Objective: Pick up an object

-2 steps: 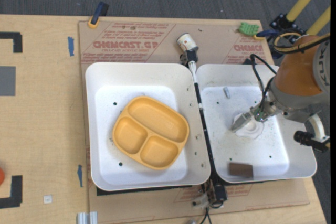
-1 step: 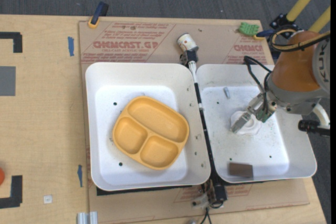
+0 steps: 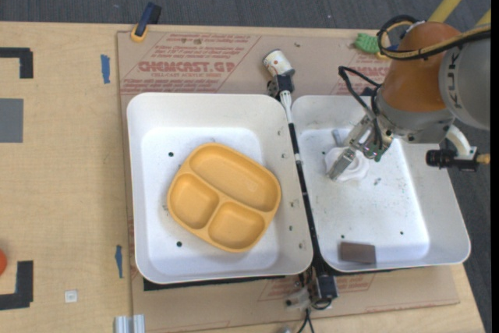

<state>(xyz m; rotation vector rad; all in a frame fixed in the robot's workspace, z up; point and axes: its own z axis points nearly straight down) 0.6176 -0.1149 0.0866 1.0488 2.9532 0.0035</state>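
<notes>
The gripper (image 3: 348, 160) is low in the right bin (image 3: 413, 242), closed around a small white object (image 3: 344, 166); this hold seems shallow, so the object may slip during lifting

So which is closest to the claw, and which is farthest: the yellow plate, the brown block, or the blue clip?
From the claw:
1. Brown block, front of the right bin.
2. Yellow plate, in the left bin.
3. Blue clip, far back-left, outside the bins.
</notes>
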